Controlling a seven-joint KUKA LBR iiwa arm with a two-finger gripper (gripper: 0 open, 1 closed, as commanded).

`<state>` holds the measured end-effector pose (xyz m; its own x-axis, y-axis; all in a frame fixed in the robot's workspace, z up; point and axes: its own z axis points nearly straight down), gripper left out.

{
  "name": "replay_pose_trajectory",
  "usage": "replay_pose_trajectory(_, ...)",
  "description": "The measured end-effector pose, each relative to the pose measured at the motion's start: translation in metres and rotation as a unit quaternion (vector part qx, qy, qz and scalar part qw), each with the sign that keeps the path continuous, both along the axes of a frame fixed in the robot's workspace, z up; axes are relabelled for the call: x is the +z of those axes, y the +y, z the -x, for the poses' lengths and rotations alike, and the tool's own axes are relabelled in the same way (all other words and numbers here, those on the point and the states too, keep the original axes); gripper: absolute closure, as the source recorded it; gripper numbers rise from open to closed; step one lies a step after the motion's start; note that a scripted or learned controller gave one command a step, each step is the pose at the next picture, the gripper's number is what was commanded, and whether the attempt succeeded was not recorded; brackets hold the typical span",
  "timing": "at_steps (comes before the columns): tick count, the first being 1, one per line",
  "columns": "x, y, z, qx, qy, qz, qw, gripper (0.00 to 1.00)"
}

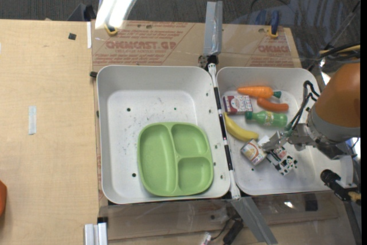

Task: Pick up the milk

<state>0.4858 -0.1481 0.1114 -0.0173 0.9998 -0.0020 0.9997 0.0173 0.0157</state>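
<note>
You see the milk [285, 160], a small white carton with black patches, lying in the right bin [309, 183] toward its 5 o'clock part. The tool [279, 143] stands just above it, at about the carton's 11 o'clock, very close or touching; you cannot tell which. You also cannot tell if the tool is apart or together, because its parts are small and blurred against the carton.

The arm [338, 106] comes in from 3 o'clock, its orange band over the right rim of the bin, and the grey wrist bends down and toward 9 o'clock to the tool.

In the right bin you can count seven things: one carrot [255, 90] at 12 o'clock, one orange sausage-like piece [272, 104] just under it, one red carton [237, 104] at 10 o'clock, one green bottle [267, 118] in the middle, one banana [239, 129] at 9 o'clock, one small can [253, 152] just beside the milk at the carton's 9 o'clock, and the milk itself.

The left bin [114, 123] holds one green tray [175, 158] with three compartments. Both bins stand side by side on the tabletop [46, 123].
</note>
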Motion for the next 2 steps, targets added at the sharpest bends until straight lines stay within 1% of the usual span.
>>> replay_pose_trajectory(1,0.0111,-0.0016,-0.0019,-0.002,-0.003,0.0016,1.0000,1.00)
replay_pose_trajectory(2,0.0107,-0.0019,-0.0016,-0.002,-0.003,0.0016,1.0000,0.00)
